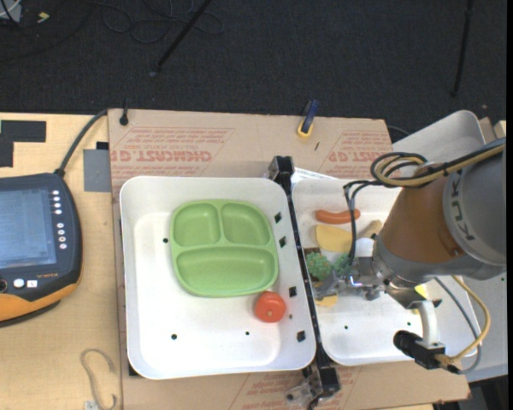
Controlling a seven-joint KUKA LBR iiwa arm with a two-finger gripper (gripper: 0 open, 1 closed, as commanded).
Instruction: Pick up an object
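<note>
My gripper [349, 278] is low in the right bin [368, 348], at its left side, under the grey and orange arm [427, 229]. It sits right beside a green broccoli-like piece [318, 265] and a small yellow item [327, 297]; I cannot tell whether it touches either. Just behind it lie a yellow wedge [333, 237] and an orange-red sausage [336, 215]. A red tomato [270, 307] rests in the left bin [154, 331], near the divider.
A green divided plate [224, 248] lies in the middle of the left bin. A black divider rail [296, 254] runs between the bins. A tablet-like pendant [26, 237] lies on the bench at the far left. Cables loop around the arm's wrist.
</note>
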